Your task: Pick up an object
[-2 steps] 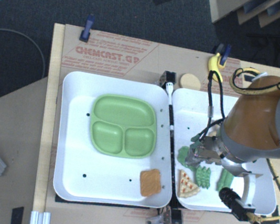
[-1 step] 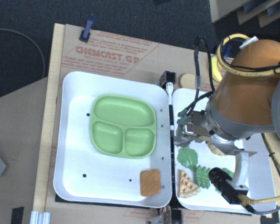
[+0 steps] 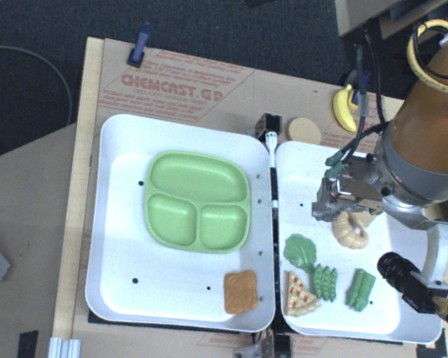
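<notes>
My gripper [image 3: 341,204] hangs over the upper middle of the right bin [image 3: 402,331], its tip just left of and above a tan pastry-like piece [image 3: 351,231]. Below it in that bin lie a green leafy piece [image 3: 300,250], a pizza slice [image 3: 300,295], a bunch of green beans [image 3: 325,282] and a green pod [image 3: 361,289]. The left bin [image 3: 114,224] holds a green divided plate [image 3: 198,201] and a brown cracker-like piece [image 3: 241,291] near its lower right corner. The arm's body hides the right bin's upper right part.
A black clamp [image 3: 272,127] sits at the top of the seam between the bins. A yellow object [image 3: 347,107] and a tan disc [image 3: 304,130] lie behind the right bin. A black cylinder [image 3: 407,279] juts over the right bin's right side.
</notes>
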Available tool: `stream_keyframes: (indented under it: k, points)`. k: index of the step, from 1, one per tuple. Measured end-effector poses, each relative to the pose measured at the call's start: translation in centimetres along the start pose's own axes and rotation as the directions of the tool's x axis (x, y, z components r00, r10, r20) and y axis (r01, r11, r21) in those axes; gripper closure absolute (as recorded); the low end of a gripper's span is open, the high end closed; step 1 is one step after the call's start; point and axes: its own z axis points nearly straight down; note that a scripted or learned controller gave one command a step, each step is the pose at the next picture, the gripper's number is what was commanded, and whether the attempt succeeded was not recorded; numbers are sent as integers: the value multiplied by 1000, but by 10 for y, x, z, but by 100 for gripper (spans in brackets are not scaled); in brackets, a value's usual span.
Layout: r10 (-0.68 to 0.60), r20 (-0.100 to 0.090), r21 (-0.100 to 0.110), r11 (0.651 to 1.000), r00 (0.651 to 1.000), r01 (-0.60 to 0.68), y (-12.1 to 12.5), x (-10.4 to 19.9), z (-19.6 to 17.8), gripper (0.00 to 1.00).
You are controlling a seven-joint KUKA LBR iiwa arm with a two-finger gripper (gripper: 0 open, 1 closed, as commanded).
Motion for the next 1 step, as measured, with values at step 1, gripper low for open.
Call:
stream_keyframes:
  k: [1]
  points:
    - [-7, -2, 15, 1000, 1000, 7, -2, 64, 31, 100]
